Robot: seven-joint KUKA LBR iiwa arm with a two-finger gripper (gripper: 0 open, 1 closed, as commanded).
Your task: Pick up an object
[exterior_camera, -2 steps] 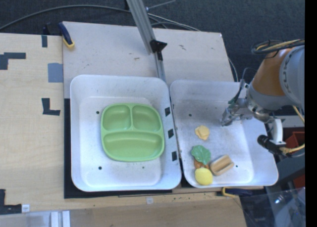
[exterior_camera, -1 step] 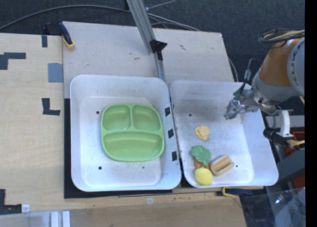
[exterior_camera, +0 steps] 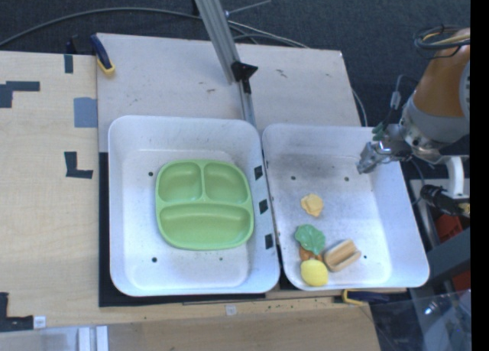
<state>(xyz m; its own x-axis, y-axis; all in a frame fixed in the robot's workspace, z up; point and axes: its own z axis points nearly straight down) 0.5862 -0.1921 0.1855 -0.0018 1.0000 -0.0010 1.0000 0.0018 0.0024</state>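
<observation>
Landmark: right bin [exterior_camera: 397,212].

Gripper [exterior_camera: 367,161] sits over the bin's upper right edge, far end from the objects. Nothing is visible between the fingers. Can't tell whether it is released or clenched; too small and dark at this angle.

Objects, all on the bin floor:
- yellow scrap [exterior_camera: 312,205], near the bin centre, alone, clear on all sides
- green piece [exterior_camera: 309,236], below the scrap toward the bin's near edge
- bun [exterior_camera: 341,255], just right of the green piece, close to it or touching
- yellow ball [exterior_camera: 314,272], at the bin's near edge, touching or just under the green piece and the bun

Left bin [exterior_camera: 122,189] holds a green tray [exterior_camera: 204,204]. Not the likely target given where the arm is.

Step, as I judge it: approach. No pick yet, no contact with anything.

Next move calls for travel from the bin's far right edge down toward its near-left cluster, then descent. The scrap is the easiest: isolated, no neighbours to knock. The bun is the best shape for two fingers.

Bun's long axis runs diagonal, low end toward the ball, high end toward the bin's right wall. The gripper should close across that axis, so wrist rotation is probably needed. The ball and the green piece crowd its left end, so fingers risk clipping them.
</observation>
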